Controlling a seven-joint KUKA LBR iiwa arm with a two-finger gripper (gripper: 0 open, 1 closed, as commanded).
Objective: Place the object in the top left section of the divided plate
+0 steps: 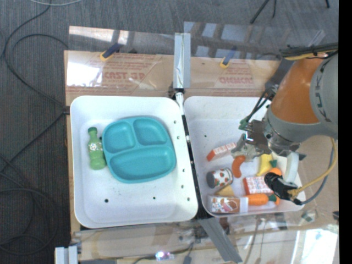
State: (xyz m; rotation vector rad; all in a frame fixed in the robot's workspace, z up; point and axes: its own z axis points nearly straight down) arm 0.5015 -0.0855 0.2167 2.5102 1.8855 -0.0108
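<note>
Picking step: the tool (248, 147) sits low in the right bin (198, 147) among the toys (I cannot tell its opening). The plate (138, 149) waits bare in the left bin (82, 202). Next: a clean grasp and lift.

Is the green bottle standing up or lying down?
Lying down. The green plastic bottle shows its full length on the left white bin floor, beside the teal divided plate.

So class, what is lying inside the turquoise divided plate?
All three sections of the turquoise divided plastic plate show bare. A green plastic bottle lies beside its left rim, outside.
</note>
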